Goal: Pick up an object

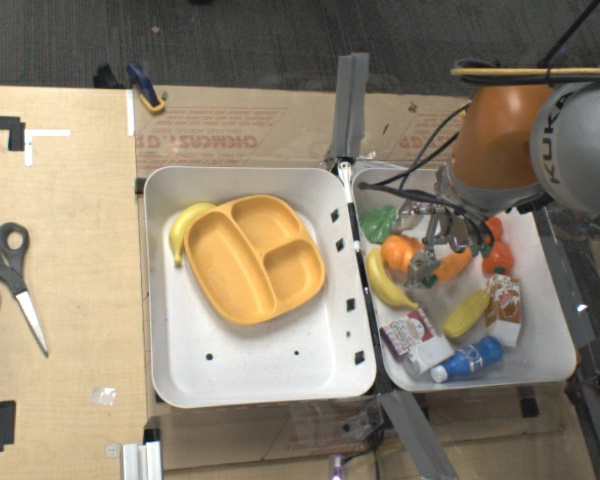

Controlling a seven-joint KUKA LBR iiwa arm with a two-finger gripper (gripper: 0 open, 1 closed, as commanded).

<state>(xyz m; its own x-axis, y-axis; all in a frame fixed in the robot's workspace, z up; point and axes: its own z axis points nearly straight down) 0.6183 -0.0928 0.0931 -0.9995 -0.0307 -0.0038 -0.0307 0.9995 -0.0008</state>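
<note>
This is a robotics lab, no kitchen. A grey and orange industrial arm [525, 138] trails black cables over a plywood bench [60, 218] patched with cardboard and tape. Two white bins [165, 368] sit side by side, holding toy food and a plastic divided plate [252, 258]. Scissors [15, 273] lie near the bench's left edge, dark carpet beyond the far edge.
</note>
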